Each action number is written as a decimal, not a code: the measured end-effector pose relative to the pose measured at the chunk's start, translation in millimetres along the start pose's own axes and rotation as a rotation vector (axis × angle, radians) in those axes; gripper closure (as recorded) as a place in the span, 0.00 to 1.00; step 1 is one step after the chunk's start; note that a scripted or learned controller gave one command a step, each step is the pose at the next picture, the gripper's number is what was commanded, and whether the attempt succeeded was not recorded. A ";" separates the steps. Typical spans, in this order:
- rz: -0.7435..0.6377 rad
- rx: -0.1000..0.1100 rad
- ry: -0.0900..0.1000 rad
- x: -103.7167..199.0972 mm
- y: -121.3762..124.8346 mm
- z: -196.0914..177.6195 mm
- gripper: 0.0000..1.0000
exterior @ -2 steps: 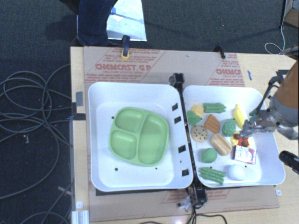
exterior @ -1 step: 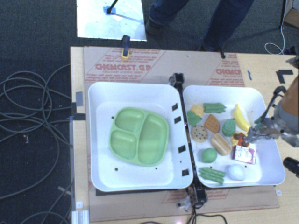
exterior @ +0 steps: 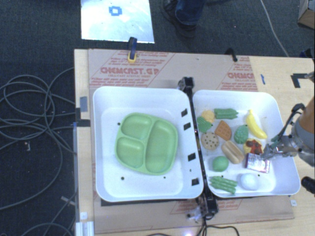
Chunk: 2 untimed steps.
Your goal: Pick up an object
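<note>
camera view: jaws (exterior: 269, 153) near right bin (exterior: 283, 113) edge, over red-white packet (exterior: 257, 164).

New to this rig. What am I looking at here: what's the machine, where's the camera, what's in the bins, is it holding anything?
One fixed camera looks down at a slant on a bench with two shallow white bins. The left bin holds a green divided plate. The right bin holds toy food: a banana, a cookie, a hot dog bun, a white egg, green beans and more. The machine is a robot arm reaching in from the right; its gripper sits low over a small red and white packet near the bin's right side. I cannot tell whether it grips anything.
</note>
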<state>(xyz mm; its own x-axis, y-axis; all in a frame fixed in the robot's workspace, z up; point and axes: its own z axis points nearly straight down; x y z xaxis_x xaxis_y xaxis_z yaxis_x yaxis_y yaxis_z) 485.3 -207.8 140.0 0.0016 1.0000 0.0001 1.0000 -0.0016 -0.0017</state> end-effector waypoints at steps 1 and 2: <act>-0.009 -0.017 -0.005 1.9 67.3 -86.4 0.00; -0.003 -0.002 0.000 1.7 57.2 -51.9 0.00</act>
<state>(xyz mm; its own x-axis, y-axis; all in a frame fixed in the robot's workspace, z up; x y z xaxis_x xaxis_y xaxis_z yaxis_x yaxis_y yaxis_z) 542.7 -206.2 191.8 -0.0014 1.0000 -0.0001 1.0000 0.0014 0.0002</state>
